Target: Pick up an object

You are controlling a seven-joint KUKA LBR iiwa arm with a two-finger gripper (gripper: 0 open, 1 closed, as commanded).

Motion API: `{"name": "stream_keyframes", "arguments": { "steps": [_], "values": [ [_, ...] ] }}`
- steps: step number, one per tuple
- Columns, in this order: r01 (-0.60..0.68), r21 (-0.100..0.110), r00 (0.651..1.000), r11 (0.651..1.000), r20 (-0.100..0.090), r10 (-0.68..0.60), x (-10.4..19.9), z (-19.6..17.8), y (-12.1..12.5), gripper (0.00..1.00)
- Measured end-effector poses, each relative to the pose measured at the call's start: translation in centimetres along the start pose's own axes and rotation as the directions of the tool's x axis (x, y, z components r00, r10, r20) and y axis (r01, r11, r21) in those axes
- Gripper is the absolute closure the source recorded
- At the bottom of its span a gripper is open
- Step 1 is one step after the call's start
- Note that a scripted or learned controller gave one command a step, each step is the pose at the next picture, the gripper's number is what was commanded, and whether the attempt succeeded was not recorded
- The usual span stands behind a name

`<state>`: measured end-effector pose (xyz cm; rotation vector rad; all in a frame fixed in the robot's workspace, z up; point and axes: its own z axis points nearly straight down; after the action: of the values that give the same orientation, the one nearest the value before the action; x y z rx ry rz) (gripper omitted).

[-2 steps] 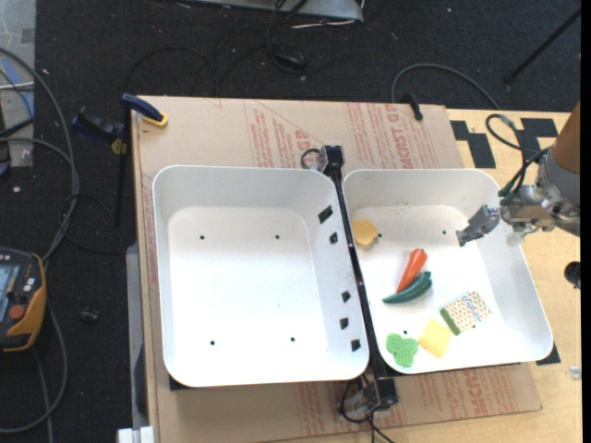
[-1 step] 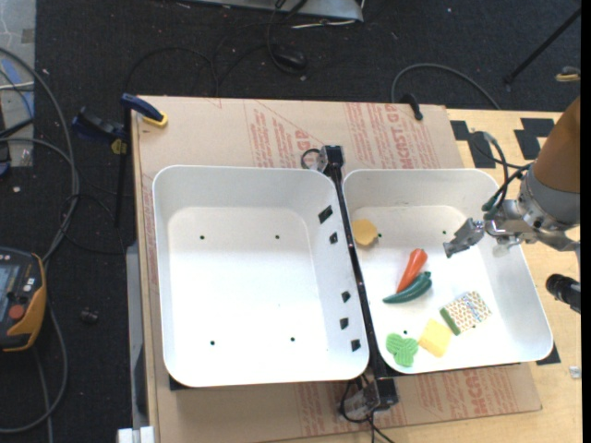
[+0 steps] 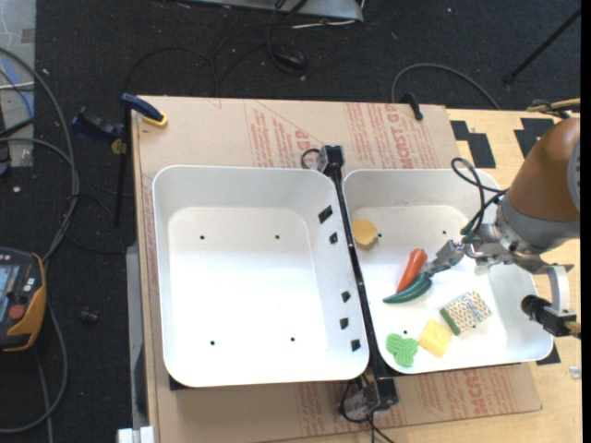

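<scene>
The right bin (image 3: 388, 185) holds several small objects. An orange-red carrot-shaped piece (image 3: 412, 267) lies near its middle, with a curved dark green piece (image 3: 409, 292) just below it. A tan round piece (image 3: 366, 233) sits by the divider. Toward the front lie a patterned green-and-white block (image 3: 465, 311), a yellow block (image 3: 435, 338) and a bright green piece (image 3: 401, 347). My gripper (image 3: 443, 257) reaches in from the right, low over the bin, its tip just right of the carrot piece and the green piece. I see nothing held in it.
The left bin (image 3: 175, 192) stands beside the right one, split from it by a black rail with clips (image 3: 346, 266). Both rest on a cardboard sheet (image 3: 277, 127). Cables and a blue-yellow clamp (image 3: 143, 109) lie off the bench's back left.
</scene>
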<state>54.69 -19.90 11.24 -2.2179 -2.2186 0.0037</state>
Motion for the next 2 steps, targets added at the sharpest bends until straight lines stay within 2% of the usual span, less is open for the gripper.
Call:
{"name": "stream_keyframes", "arguments": {
  "steps": [1,2],
  "values": [
    [0.0,-0.003,1.0,1.0,0.001,0.0,0.0,2.1,0.0,0.0],
    [0.0,-0.005,1.0,1.0,0.002,0.0,0.0,1.0,0.0,1.0]
  ]
}}
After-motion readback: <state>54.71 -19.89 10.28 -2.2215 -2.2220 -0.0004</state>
